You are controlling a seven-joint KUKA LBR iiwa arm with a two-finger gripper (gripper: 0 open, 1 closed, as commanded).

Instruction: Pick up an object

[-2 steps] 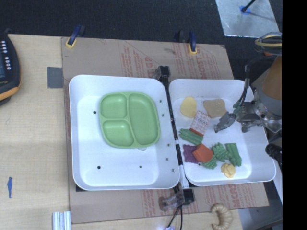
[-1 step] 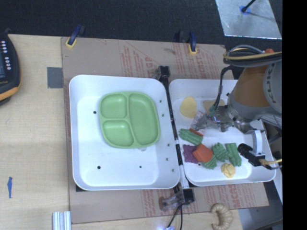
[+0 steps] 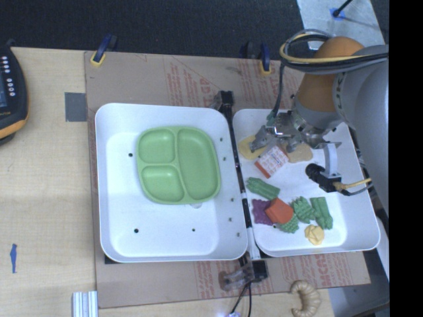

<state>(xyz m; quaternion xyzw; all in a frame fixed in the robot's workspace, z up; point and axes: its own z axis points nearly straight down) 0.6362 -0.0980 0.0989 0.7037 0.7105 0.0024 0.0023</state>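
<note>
My gripper [image 3: 277, 136] hangs low over the back of the right bin [image 3: 357, 236], under the orange wrist band. Right below it lies a red and white packet [image 3: 271, 160], with a pale yellow flat piece [image 3: 247, 148] to its left and a tan piece [image 3: 301, 154] to its right. I see nothing lifted off the bin floor. Toward the front of that bin sit a green ridged piece [image 3: 262, 189], a purple piece [image 3: 260, 211], an orange-red block [image 3: 280, 211], further green ridged pieces [image 3: 312, 210] and a small yellow item [image 3: 314, 234].
The left bin [image 3: 119, 230] holds a green divided plate [image 3: 178, 164]. A black part with a yellow cable [image 3: 324, 177] hangs off the arm over the right bin. A tan curled item [image 3: 306, 297] lies on the bench in front of the bins.
</note>
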